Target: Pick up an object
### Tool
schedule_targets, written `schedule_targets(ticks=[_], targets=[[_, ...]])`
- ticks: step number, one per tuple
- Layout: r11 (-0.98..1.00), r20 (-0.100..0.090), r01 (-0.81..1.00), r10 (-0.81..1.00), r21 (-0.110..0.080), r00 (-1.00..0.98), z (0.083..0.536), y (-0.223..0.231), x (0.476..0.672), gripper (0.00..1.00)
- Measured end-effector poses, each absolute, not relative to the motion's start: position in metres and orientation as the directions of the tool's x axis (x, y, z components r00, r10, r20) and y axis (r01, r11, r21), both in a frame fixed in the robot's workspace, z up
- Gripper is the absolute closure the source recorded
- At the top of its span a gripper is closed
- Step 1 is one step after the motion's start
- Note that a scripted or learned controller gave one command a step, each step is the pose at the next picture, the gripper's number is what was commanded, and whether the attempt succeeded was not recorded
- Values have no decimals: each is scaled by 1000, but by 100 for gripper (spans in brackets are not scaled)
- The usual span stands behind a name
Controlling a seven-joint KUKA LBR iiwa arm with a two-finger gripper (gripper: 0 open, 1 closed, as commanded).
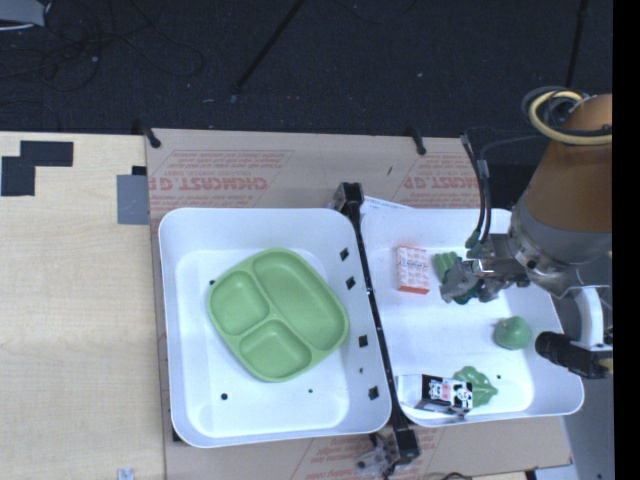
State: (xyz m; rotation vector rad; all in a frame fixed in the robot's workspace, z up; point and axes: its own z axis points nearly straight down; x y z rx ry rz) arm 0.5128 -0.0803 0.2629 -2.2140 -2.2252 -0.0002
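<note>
Over the right bin [560,393] the gripper [462,286] is hanging low, pretty much on top of a small green object [444,265] near the bin's middle. It's a dark blur from this angle, so honestly I can't tell whether it has that green bit or is just next to it.

Working outward: an orange-and-white packet [412,269] sits just left of the green object, a green lump [512,334] lies below right of the gripper, and near the front wall there's a green toy [476,386] touching a black-and-white piece [438,393]. The left bin [190,408] has a green divided plate [277,313].

My read is it's at the grasp step, nothing lifted yet. Next it needs a solid squeeze on the green object and a straight lift, without nudging the packet.

Writing: the cardboard [250,173] under the bins has red print, upside down from here, too blurry to read. The packet text isn't legible either.
</note>
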Motion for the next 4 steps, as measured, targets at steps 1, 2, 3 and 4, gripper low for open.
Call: schedule_targets(ticks=[1, 2, 3, 4], targets=[[4, 2, 1000, 1000, -4, -4, 253, -20, 516, 100], [2, 0, 1000, 1000, -3, -2, 252, 28, 527, 100], [4, 1, 1000, 1000, -4, -4, 245, 84, 533, 100], [1, -1, 1000, 1000, -7, -1, 217, 108, 535, 100]])
